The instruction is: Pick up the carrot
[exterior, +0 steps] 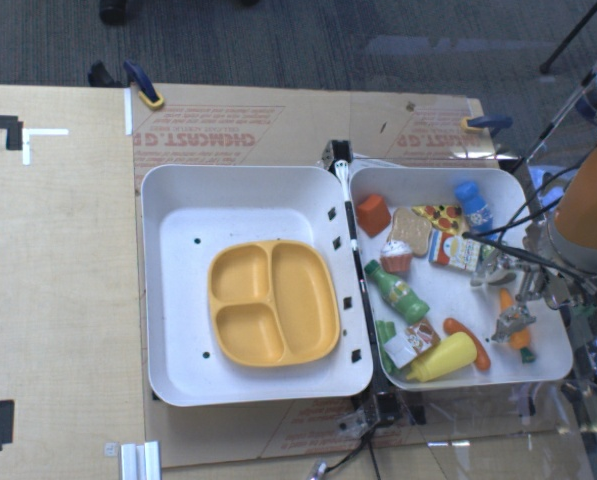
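Observation:
The carrot (521, 340) lies in the right bin (433, 176) near its front right corner. It is orange with a small green end towards the front, and the gripper covers its middle. My gripper (513, 318) is down in that bin, directly over the carrot and at or just above it. From this angle I cannot make out whether the carrot is gripped.
A red-orange stick (468, 343) and a yellow bottle (446, 356) lie just left of the carrot. Further left and back are a green bottle (398, 291), cupcake (396, 258), bread slice (411, 230), carton (453, 251) and blue bottle (470, 203). The left bin (168, 268) holds a yellow divided plate (274, 301).

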You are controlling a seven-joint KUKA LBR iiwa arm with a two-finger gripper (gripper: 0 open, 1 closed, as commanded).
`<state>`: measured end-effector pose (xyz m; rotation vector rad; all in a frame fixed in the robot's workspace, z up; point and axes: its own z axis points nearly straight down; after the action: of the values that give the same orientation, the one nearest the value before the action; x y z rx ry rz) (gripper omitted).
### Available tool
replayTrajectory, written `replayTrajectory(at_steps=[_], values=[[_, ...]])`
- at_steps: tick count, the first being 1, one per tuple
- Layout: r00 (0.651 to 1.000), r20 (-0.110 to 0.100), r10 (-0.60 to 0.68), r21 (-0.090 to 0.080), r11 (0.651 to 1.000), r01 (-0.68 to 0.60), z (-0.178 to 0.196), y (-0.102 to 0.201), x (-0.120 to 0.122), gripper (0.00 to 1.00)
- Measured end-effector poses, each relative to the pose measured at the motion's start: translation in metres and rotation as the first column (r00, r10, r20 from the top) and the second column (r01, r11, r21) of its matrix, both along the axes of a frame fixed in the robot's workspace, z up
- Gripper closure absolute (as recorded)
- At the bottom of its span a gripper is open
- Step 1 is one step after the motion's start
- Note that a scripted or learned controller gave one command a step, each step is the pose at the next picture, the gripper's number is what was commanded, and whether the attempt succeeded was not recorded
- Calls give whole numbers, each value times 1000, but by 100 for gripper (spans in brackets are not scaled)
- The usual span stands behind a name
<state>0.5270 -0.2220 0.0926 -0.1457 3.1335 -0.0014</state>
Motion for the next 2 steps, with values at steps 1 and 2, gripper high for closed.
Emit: replayTrajectory(at_steps=[1,2], values=[[975,-1,224,0,975,-224,0,1,-30,0],[973,7,230,-3,973,-230,11,3,-26,100]])
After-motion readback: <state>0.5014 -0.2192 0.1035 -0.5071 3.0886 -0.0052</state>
